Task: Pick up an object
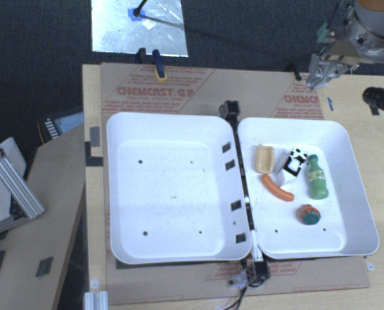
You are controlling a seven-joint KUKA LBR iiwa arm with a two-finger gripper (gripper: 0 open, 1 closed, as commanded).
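Five small toys in the right bin (pixel 359 173), all close together. Best to take the green bottle (pixel 317 176) as the marker. Lying flat, cap pointing to the far rim.

Just left of the green bottle, maybe touching it: a black and white cube (pixel 296 163). Further left of the bottle: a tan block (pixel 264 158). Left of the bottle and a bit nearer the camera: an orange sausage (pixel 278 188). Just this side of the bottle: a red and green ball (pixel 309 214).

Far beyond the green bottle, up past the bin's far rim — the claw (pixel 324 70). Too small and blurry to tell how far open. No toy seen in it. Nothing picked up yet.

What could go wrong, at a guess:
- Coming down on the bottle and hitting the cube too, since so close. Could push both away and close on nothing.
- Grabbing the bottle along its length. Round and smooth — likely to roll or pop out.
- Going for the ball and nudging it. Could roll off.
- Stopping too high and closing on air, or going too low and bumping the bin floor.
- Landing in the gaps between toys and missing all of them.
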